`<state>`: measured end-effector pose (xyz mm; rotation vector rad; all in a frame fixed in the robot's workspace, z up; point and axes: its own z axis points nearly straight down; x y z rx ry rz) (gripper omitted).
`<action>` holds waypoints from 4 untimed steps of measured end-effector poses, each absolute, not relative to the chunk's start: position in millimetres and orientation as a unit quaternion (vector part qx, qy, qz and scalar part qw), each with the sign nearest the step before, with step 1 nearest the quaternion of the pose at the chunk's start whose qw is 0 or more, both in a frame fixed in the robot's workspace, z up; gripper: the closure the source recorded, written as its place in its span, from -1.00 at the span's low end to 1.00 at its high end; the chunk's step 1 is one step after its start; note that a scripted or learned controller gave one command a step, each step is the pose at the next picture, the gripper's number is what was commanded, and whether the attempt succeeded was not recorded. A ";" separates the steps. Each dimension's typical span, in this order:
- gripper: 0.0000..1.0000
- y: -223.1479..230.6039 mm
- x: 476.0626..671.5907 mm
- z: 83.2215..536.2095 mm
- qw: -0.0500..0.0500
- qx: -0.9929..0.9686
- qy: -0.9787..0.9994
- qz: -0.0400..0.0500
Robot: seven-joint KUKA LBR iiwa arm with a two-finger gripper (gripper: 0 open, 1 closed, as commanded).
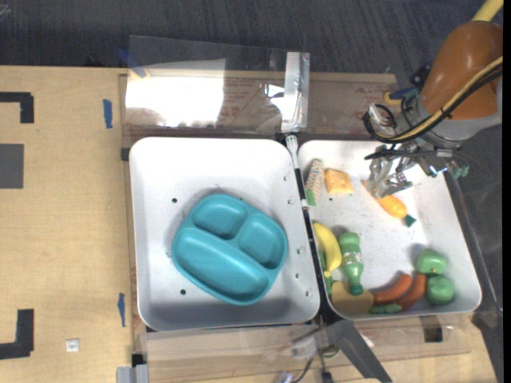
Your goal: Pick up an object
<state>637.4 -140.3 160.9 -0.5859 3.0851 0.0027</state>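
My pincer (389,178) hangs in the right bin (461,214), upper right of the frame — just above the toy carrot (392,206) — though I cannot tell whether it is spread or pressed together.

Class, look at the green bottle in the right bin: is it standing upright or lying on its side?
Lying on its side. The green bottle shows its full length along the right bin's floor, beside the banana.

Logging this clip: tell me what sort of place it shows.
Likely a robot lab grasping bench: two white bins on taped cardboard, toy food like a banana, a teal divided tray, and the gripper reaching in.
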 end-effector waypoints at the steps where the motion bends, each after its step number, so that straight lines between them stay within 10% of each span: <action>1: 1.00 -132.7 670.1 270.1 0.009 -0.199 0.980 -0.003; 3: 1.00 -26.2 667.9 265.9 0.003 -0.130 0.992 0.002; 4: 1.00 -76.4 657.6 392.4 0.009 -0.183 0.983 -0.003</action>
